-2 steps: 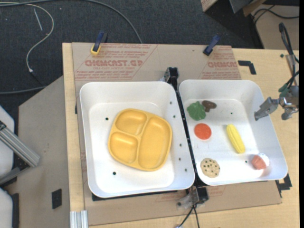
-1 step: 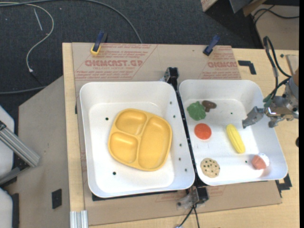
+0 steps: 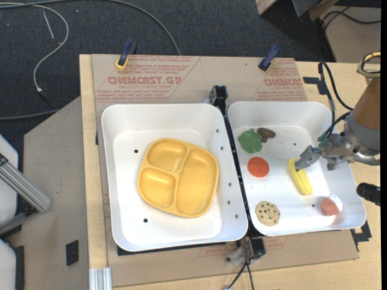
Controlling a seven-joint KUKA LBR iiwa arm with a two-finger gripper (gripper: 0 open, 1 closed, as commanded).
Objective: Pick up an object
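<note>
The grey two-finger gripper (image 3: 308,159) hangs over the right white plastic bin (image 3: 284,110); whether it is open cannot be determined. The yellow toy corn cob (image 3: 300,177) lies directly beneath its tip, apparently ungrasped.

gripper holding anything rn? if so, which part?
Nothing visibly held. The gripper hovers just above the top end of the yellow corn in the right bin, with no object between its fingers.
</note>
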